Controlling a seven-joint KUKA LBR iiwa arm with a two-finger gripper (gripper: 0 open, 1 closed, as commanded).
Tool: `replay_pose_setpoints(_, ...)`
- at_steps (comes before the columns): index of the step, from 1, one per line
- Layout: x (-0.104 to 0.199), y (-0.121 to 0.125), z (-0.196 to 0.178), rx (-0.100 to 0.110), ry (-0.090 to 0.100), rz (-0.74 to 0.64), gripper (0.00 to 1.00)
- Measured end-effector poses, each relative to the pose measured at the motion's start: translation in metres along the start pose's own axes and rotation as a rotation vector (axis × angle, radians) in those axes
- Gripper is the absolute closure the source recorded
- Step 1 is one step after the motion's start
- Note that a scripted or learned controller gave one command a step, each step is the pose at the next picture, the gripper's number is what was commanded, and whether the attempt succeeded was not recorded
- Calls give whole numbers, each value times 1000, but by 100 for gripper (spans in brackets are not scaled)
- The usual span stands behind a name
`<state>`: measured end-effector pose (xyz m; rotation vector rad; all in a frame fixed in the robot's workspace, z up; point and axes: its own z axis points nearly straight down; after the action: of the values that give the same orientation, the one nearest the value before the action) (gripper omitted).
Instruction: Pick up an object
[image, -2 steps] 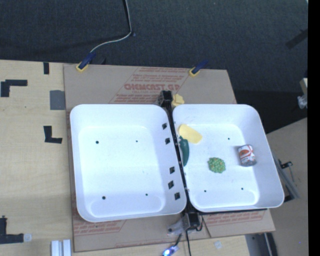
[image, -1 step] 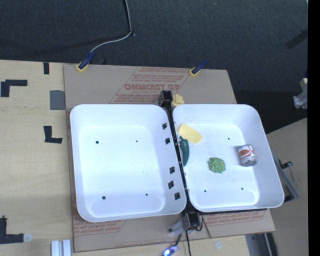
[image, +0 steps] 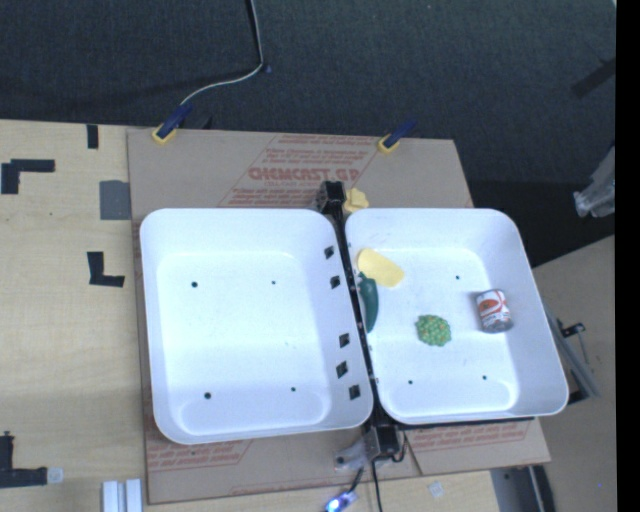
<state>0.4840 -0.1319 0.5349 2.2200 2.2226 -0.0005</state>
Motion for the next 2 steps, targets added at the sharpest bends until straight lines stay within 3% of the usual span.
replay_pose_setpoints(1, 12, 0, 0, 0, 0, 0, 100)
replay_pose_setpoints(2, 11, 0, 0, 0, 0, 1, 0)
